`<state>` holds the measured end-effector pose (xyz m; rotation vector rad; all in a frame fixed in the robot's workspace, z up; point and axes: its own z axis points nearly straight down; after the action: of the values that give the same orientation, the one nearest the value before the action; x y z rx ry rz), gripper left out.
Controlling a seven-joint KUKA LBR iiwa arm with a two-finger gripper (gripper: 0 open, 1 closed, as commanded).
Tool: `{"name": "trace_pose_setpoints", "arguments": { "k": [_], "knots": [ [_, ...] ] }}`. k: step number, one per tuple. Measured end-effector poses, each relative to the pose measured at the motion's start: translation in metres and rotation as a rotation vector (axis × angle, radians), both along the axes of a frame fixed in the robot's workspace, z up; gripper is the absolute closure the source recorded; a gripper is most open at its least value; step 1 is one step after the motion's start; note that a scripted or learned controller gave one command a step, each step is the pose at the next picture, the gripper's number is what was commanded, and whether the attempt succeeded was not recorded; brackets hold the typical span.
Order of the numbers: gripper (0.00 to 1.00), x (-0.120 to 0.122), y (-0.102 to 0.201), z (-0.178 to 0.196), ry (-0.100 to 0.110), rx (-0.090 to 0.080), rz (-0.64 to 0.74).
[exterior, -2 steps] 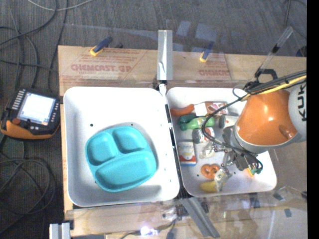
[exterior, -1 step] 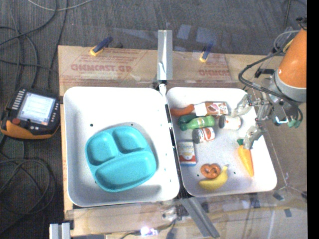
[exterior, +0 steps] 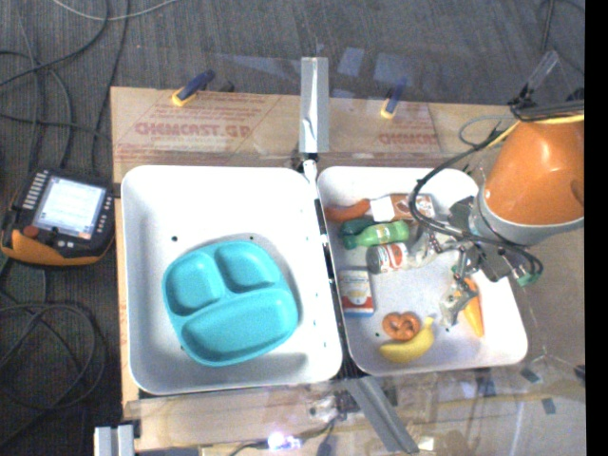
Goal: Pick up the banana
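Reading left to right, with the banana (exterior: 407, 347) as the fixed point: far to its left, off the bench on the dark floor, a handheld control pendant (exterior: 59, 217) with a lit screen rests among loose cables, likely parked there to stay out of my reach. Nearer, still well left of the banana, the left white bin (exterior: 142, 198) holds a turquoise divided plate (exterior: 233, 299), lying flat toward the bin's front; I judge it a possible drop spot. A metal divider strip (exterior: 313, 112) sits behind the seam where the two bins meet. The banana itself lies in the right white bin (exterior: 503, 350), close to the front wall, curved and flat on the floor. A small pretzel (exterior: 401, 325) touches or nearly touches it just behind. Left of and behind the banana stands a small red and white carton (exterior: 357, 291). Further behind it, a green bottle (exterior: 376, 234) and an orange carrot-like piece (exterior: 346, 210) crowd the back of the bin with other packets. Just right of the banana lies a small orange object (exterior: 473, 316). My gripper (exterior: 463, 288) hangs right of and behind the banana, apart from it, under my orange band (exterior: 541, 174) and a tangle of cables. I cannot tell how my jaws stand; nothing shows between them. I judge the banana not yet picked, with the pretzel crowding one side of the grasp.
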<state>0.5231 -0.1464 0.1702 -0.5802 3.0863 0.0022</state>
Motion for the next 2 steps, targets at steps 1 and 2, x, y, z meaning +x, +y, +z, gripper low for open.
{"name": "trace_pose_setpoints", "arguments": {
  "k": [1, 2],
  "knots": [
    [0.00, -0.025, -0.002, -0.069, -0.008, -0.006, -0.299],
    [0.00, 0.027, -0.005, 0.143, -0.004, 0.001, 0.084]
  ]
}}
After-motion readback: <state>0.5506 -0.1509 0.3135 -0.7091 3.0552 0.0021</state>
